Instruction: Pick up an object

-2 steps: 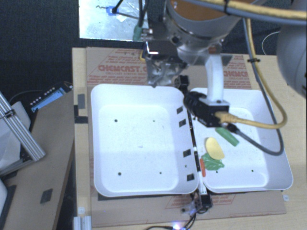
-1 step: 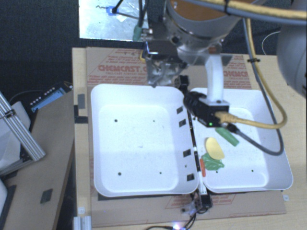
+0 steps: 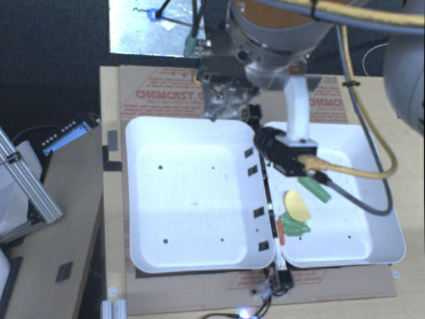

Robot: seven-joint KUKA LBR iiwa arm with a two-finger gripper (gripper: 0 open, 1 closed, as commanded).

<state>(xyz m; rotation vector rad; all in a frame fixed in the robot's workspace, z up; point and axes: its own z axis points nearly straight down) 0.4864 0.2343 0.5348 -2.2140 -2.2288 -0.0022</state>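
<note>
Hand [image 3: 229, 105] over left bin [image 3: 143, 151] back edge — grip state unclear; yellow piece [image 3: 297, 206] in right bin [image 3: 382, 238].

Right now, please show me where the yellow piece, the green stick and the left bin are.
yellow piece [image 3: 297, 207]: camera view, middle of its flat face.
green stick [image 3: 315, 188]: camera view, middle of its length.
left bin [image 3: 136, 198]: camera view, its left wall.

We read "CHEMCAST" in red on cardboard sheet [image 3: 166, 93] under bins, along its far edge; same print repeats at far right, partly hidden. Smaller print illegible.
</note>
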